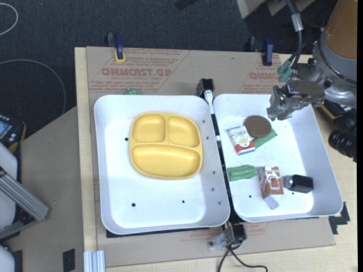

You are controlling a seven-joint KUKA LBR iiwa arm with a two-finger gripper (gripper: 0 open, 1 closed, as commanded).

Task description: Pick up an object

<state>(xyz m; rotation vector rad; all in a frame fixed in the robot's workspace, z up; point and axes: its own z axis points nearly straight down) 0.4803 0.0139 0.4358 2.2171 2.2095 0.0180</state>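
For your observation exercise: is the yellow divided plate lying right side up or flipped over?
Right side up. The yellow divided plate lies flat in the left bin, its three compartments facing upward.

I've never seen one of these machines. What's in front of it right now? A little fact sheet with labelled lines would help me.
left bin: holds a yellow divided plate
right bin: holds several small things
brown disc: far part of right bin
red and white carton: just left of the disc
green piece: near the bins' shared edge
brown packet: near part of right bin
black object: right of the packet
gripper: above the right bin's far side, holding nothing visible
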